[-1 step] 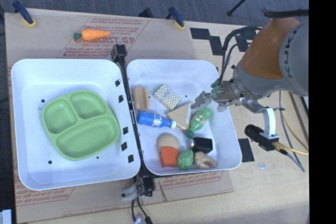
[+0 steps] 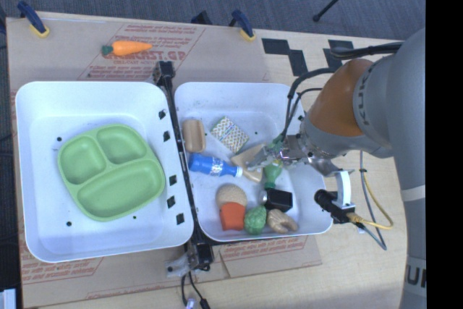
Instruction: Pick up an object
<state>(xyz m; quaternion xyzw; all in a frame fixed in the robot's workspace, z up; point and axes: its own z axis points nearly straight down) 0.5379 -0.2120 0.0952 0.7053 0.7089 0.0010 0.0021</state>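
Note:
My gripper is low inside the right bin, at its right-middle part, under the orange-banded wrist. It hangs just above a small green object and beside a tan wedge-shaped item. Close by lie a blue bottle, a patterned packet, a tan cylinder, a black block, a beige round piece, an orange-red cup, a green broccoli-like toy and a tan lump. The wrist hides what lies directly beneath the gripper.
The left bin holds a green divided plate. A toy carrot lies on the cardboard behind the bins. Blue clamps sit at the bench's back edge. Cables trail from the arm at the right.

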